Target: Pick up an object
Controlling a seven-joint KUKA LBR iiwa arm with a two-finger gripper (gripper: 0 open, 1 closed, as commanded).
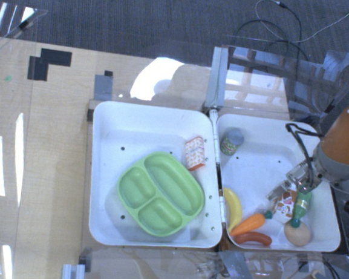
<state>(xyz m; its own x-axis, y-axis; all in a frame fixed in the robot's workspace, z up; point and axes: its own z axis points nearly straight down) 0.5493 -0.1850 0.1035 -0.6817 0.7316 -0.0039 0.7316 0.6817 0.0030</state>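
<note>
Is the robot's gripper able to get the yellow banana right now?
Probably yes. The banana lies bare on top against the right bin's left wall, and the gripper hangs over that same bin.

A pale wooden worktop (45,155) carried black tape marks (47,63) and glare streaks; beyond it lay dark grey carpet (125,13) with loose cables (287,30).

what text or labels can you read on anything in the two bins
None can be read.
Small red-and-white packet in the left bin: printed, too blurred to read.
Can in the right bin: label too small to read.
Red-and-white carton by the gripper: print too blurred to read.
Green bottle: no legible label.
</note>
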